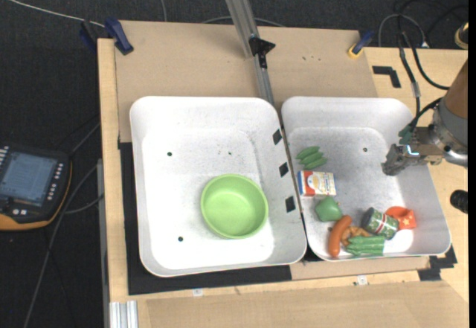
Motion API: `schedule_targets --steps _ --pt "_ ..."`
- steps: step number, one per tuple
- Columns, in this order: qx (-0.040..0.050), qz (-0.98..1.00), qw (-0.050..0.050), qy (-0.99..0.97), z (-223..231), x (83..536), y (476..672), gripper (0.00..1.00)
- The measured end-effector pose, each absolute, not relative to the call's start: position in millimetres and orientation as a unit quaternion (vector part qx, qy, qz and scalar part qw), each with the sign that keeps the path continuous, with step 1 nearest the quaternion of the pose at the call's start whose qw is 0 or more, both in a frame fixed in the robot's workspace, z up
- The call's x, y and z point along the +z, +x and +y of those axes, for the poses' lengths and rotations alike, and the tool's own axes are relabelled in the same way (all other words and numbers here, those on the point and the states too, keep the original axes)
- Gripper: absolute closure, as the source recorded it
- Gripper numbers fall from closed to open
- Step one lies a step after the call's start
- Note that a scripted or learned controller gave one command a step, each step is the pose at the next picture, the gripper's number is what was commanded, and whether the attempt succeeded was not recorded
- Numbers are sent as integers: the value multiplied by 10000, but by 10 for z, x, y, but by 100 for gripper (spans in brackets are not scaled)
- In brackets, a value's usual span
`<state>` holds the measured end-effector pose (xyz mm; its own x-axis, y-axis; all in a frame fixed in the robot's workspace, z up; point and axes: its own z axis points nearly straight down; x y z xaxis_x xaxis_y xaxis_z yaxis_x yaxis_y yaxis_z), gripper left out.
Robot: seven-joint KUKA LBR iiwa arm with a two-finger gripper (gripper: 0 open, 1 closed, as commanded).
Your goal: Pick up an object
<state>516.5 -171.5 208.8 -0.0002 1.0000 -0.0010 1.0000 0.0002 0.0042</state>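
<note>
1. You are looking at a gripper (pixel 394 163) hanging over the right side of the right bin (pixel 349 111); whether its jaws are spread or pressed together, you cannot tell from this angle, and nothing is showing between them.
2. Around the bench, a handheld control pendant (pixel 30 185) is lying on the dark floor to the left, blue clamps (pixel 117 35) are gripping the board's far corners, and a metal rail (pixel 242 10) is running down to the gap between the bins. Nothing is standing between the gripper and the objects.
3. The left bin (pixel 149 133) is holding a green bowl (pixel 234 205), sitting upright near its front.
4. The right bin is holding a green pepper-like piece (pixel 311 157), a small red-and-white carton (pixel 316 184), a green round piece (pixel 328 209), a sausage (pixel 338 235), a can (pixel 381 223), a red piece (pixel 402 216) and green beans (pixel 366 246).
5. These objects are lying to the left of and nearer the front than the gripper; the can and red piece are sitting closest, the carton well apart.
</note>
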Motion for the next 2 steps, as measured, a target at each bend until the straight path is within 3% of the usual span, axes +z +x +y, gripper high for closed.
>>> schedule_targets --steps 1,2 --pt "10 7072 15 7070 -1716 2399 5172 100" --pt "5 7087 -3 7055 -1178 2310 5297 100"
